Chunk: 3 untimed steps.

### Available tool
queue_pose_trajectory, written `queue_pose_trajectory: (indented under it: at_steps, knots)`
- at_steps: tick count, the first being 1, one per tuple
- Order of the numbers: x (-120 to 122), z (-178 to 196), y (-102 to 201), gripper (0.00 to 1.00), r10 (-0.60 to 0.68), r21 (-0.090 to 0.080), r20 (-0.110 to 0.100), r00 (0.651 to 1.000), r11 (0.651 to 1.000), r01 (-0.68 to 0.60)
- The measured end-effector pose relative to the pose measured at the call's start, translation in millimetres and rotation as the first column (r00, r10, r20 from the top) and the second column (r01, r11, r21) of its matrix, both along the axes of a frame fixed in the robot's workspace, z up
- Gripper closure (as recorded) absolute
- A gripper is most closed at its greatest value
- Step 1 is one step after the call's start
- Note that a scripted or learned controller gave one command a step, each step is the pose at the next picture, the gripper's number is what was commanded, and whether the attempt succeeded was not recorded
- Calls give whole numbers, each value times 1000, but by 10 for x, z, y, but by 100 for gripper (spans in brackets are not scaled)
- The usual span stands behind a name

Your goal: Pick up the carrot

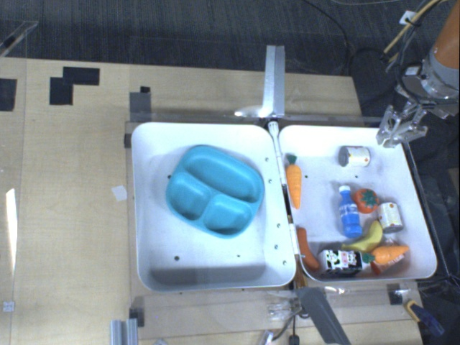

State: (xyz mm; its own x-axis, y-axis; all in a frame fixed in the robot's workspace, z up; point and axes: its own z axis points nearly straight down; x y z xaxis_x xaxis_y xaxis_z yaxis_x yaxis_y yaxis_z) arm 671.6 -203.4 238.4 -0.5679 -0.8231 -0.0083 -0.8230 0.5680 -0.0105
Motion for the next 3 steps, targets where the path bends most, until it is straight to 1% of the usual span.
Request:
queue_pose_trajectory:
  at_steps: [1,2,3]
  knots:
    - [1,-77,11,100,148,-2,-2,989,989,-148]
    - [-1,31,1,100,319,-3,0,948,948,-319]
    - [-3,-102,8,100,411,-4,-4,912,912,-411]
